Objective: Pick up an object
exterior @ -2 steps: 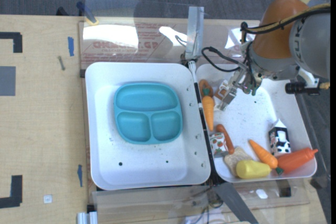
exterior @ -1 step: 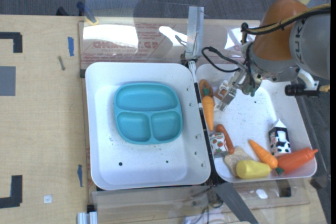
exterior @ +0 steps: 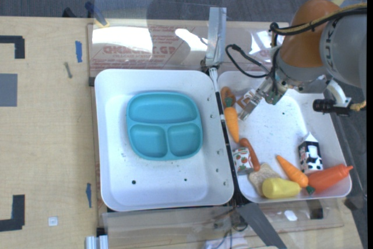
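Note:
The right white bin (exterior: 326, 125) holds several toy foods. An orange carrot (exterior: 232, 122) lies along its left wall, with a small orange piece (exterior: 226, 96) just above it. My gripper (exterior: 247, 104) hangs over the bin's upper left part, just right of that carrot, tilted down and to the left. It looks open, with nothing between its fingers. Further down lie a thin red-orange piece (exterior: 249, 151), a small patterned box (exterior: 240, 159), a beige piece (exterior: 260, 175), a yellow lemon (exterior: 280, 188), a short carrot (exterior: 289, 169), a large orange-red carrot (exterior: 329, 176) and a black-and-white carton (exterior: 310, 154).
The left white bin (exterior: 111, 143) holds a blue divided plate (exterior: 165, 125). A metal divider (exterior: 215, 38) stands at the back between the bins. The grey arm with its orange band (exterior: 309, 32) and black cables reaches over the right bin's back edge.

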Motion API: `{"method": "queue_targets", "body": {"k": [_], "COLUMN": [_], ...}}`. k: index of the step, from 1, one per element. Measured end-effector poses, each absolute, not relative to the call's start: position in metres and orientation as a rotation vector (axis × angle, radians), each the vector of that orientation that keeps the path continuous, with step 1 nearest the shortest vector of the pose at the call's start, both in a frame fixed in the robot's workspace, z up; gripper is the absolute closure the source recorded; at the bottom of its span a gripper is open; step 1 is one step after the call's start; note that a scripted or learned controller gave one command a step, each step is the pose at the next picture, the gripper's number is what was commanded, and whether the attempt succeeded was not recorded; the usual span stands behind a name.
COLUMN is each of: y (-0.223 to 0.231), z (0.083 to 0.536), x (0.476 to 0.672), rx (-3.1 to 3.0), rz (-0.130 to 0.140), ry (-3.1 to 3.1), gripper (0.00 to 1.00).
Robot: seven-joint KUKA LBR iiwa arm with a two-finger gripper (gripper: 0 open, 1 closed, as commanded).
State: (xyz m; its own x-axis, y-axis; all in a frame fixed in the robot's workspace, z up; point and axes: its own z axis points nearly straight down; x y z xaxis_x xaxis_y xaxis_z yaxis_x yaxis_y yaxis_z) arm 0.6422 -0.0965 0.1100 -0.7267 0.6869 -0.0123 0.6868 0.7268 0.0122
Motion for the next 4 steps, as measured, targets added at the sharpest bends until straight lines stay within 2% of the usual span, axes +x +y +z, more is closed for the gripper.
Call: {"method": "queue_targets", "body": {"k": [1,2,3,4], "y": [-0.096,-0.096,-0.048,-0.049], "z": [0.088,0.101,0.233,0.229], "x": [0.531,0.535,0.604,0.602], "rx": [1.254,1.248,1.51,1.517], "rz": [0.003,0.009,0.009,0.001], "ry": [2.875,2.864,2.744,2.747], "gripper": [0.0,1.0,1.0,0.0]}}
